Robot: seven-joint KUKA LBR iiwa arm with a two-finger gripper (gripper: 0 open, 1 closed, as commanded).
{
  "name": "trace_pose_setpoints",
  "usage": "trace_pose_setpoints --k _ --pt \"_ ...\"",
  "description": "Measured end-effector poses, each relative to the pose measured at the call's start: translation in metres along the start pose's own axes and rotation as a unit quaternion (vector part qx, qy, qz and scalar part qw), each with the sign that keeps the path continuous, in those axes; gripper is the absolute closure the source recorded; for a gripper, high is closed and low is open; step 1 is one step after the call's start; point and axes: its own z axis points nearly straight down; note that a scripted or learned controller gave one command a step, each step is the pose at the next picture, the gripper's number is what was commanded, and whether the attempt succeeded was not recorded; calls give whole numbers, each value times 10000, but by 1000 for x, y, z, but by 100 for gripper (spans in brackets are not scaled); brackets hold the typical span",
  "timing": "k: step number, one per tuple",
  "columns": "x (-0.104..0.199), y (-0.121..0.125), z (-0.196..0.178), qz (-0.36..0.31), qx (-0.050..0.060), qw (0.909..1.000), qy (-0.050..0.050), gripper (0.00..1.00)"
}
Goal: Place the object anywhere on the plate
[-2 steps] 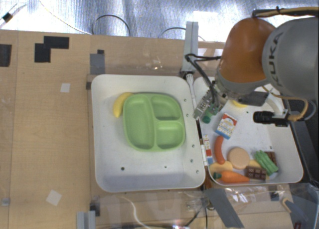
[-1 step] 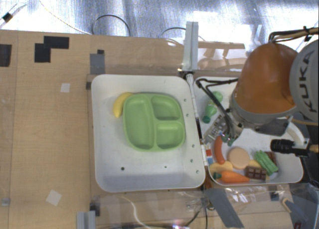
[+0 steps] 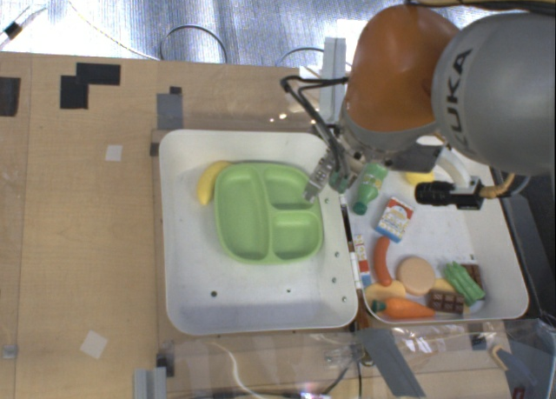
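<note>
Banana [image 3: 208, 182] beside divided dish; carrot [image 3: 407, 308], chocolate [image 3: 446, 302] touching

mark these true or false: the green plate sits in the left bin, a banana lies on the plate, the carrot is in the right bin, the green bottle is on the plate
The green plate sits in the left bin: true.
A banana lies on the plate: false; it lies in the bin beside the plate's upper-left edge.
The carrot is in the right bin: true.
The green bottle is on the plate: false; it lies in the right bin, below the arm.
</note>
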Motion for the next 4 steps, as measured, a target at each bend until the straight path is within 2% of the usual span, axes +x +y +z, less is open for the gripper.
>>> trace_pose_setpoints --k 1,2,3,4 --pt "-2 -3 1 26 8 10000 -5 0" --pt "25 16 22 1281 19 9918 1 0" --pt "24 17 13 1263 18 9920 -1 100" --pt "3 -82 12 -119 11 9999 -9 100"
